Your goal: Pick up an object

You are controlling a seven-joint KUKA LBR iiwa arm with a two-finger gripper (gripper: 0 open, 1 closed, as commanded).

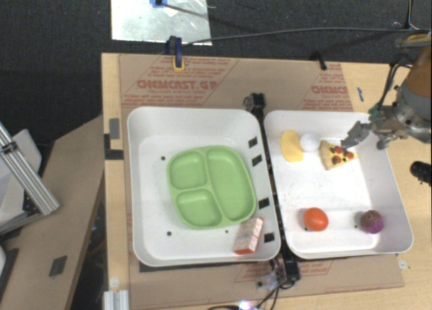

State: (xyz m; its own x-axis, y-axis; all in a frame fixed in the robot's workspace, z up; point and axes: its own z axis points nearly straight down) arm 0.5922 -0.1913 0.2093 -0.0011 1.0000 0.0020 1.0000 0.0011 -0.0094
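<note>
Over the right bin's [395, 197] far right corner, the pincer [351, 142] reaches in from the grey arm [412, 109], its tip angled down toward the bin floor. Whether it is spread or pressed together cannot be told, since its tip is small and dark against the white.

Just below and to the left of the pincer lies a toy pizza slice [335, 155], tan with red and dark toppings; the tip appears to meet its upper right edge, though contact is not certain. Further left of the pincer sits a small white ball [308, 142], touching a pale yellow rounded piece [291, 146] on its left.

Well below the pincer, near the bin's front wall, rest 2 more items: an orange-red tomato-like ball [315, 219] to the lower left, and a dark purple round item [370, 221] almost straight down.

Far to the left of the pincer, past the divide between the 2 bins, the left bin [145, 167] holds a green tray [210, 186] with 3 compartments. A small carton [248, 236] with red and white print lies at that bin's front right corner, beside the tray.

Both bins sit on a brown cardboard sheet [202, 82] on the counter [77, 180].
</note>
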